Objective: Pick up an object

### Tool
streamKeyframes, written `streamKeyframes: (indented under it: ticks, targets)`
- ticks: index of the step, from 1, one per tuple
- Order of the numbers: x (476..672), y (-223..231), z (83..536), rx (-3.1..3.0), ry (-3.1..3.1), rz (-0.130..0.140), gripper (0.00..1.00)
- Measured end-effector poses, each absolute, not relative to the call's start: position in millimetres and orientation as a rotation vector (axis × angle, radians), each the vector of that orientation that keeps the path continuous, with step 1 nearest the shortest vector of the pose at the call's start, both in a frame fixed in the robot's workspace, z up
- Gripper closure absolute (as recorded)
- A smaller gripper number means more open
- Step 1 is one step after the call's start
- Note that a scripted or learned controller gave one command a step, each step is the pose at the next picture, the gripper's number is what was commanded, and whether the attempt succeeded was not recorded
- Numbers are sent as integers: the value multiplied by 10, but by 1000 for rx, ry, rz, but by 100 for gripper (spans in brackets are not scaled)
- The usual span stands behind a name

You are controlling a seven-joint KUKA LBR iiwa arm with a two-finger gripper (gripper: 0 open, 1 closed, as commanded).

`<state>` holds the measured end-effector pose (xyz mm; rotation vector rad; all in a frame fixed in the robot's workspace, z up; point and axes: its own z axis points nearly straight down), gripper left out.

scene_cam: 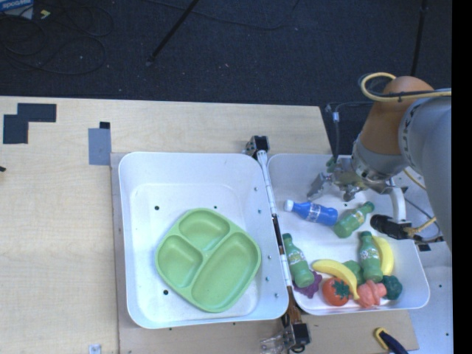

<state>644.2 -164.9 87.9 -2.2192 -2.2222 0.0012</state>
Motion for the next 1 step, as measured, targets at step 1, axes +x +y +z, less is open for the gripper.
streamKeyframes:
  ticks: [1]
  targets:
    - [6436, -1637, 877, -2219, -2221, 2, 0]
